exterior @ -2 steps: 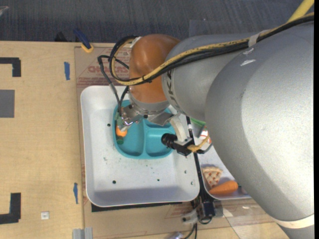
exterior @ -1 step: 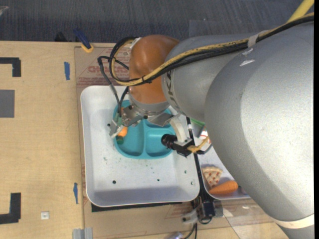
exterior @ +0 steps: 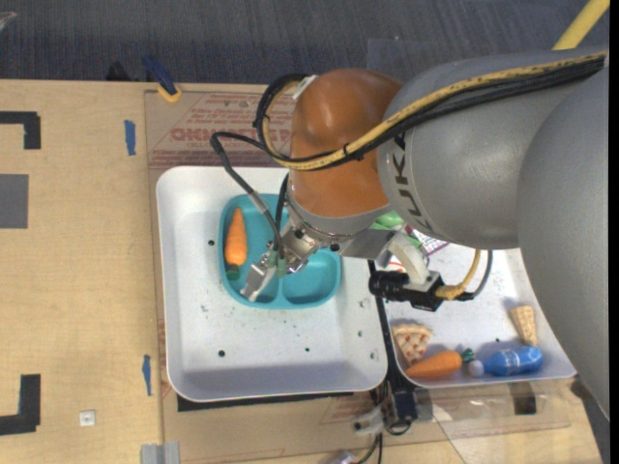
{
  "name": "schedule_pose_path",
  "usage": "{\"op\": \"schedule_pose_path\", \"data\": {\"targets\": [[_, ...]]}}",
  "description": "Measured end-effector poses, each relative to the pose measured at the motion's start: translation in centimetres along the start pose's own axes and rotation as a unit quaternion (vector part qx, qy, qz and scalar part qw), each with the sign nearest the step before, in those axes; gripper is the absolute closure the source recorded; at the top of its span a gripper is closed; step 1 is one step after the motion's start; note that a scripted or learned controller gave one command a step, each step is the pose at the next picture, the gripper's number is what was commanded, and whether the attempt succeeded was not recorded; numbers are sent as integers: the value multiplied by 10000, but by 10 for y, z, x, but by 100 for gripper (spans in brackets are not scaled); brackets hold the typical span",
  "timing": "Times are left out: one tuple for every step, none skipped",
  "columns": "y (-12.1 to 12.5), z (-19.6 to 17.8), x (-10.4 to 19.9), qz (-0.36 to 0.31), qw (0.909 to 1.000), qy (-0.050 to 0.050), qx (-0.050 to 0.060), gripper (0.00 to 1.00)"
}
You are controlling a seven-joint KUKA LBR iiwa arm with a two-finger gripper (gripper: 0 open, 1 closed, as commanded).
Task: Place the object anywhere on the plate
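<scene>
A spare carrot [exterior: 435, 363], a waffle piece [exterior: 412, 338] and a blue bottle [exterior: 513, 361] were left in the right bin [exterior: 551, 373]. Farther off, in the left bin [exterior: 193, 288], a carrot [exterior: 235, 239] was seen lying on the teal divided plate [exterior: 311, 280], evidently already delivered. The end effector [exterior: 263, 276] was poised beside it, apparently spread and pinching nothing.

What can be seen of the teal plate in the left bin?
The teal plate is a shallow divided dish, plastic by its look, lying flat in the left bin. An orange carrot lies in its left compartment. The gripper hangs over its middle, and the arm hides its upper right part.
</scene>
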State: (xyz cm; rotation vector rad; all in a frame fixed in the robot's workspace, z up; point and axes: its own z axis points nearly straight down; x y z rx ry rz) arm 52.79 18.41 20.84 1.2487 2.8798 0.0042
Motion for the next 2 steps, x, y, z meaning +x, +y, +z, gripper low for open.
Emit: {"op": "schedule_pose_path", "data": {"targets": [[1,-9,0,-1,10000,-6,-12,100],[1,-9,0,2,10000,-3,-6,0]]}}
